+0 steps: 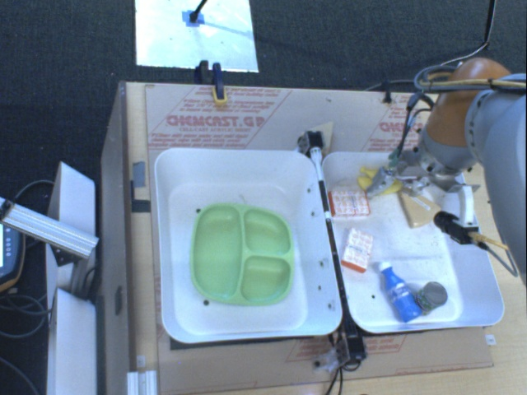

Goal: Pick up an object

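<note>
My gripper (385, 184) is low over the back of the right bin (487, 296), reaching in from the right. Its tip sits against a yellow object (367, 175), which it partly hides. Whether anything is held cannot be made out. A tan wooden block (416, 210) lies just right of the tip, under the wrist. A red-and-white packet (349, 203) lies in front of the gripper to its left, and a smaller one (357, 249) lies nearer the front. A blue bottle (400, 291) and a grey round tin (433, 295) rest together at the front of the bin.
The left bin (165, 245) holds a green divided plate (241, 253). A black divider rail (328, 220) runs between the two bins. The grey arm with its orange band (469, 105) looms over the right bin's back right corner.
</note>
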`<act>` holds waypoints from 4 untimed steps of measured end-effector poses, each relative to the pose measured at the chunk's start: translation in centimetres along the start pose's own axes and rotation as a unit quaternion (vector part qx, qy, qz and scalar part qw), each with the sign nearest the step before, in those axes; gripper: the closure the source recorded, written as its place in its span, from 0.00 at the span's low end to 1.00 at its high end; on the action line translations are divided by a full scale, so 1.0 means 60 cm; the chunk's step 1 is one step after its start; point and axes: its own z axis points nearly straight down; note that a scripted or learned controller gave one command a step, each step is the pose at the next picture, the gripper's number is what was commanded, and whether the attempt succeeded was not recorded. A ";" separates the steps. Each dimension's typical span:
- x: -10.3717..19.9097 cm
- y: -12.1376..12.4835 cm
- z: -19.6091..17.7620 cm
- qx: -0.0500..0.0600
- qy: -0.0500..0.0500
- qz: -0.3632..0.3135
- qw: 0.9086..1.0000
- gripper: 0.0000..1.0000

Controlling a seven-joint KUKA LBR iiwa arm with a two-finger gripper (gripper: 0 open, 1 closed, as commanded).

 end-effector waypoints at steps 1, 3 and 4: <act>0.039 0.024 0.002 0.009 0.002 0.001 1.000 0.00; -0.036 -0.040 -0.092 0.002 0.000 0.002 1.000 1.00; -0.035 -0.040 -0.091 0.003 0.001 0.002 1.000 0.00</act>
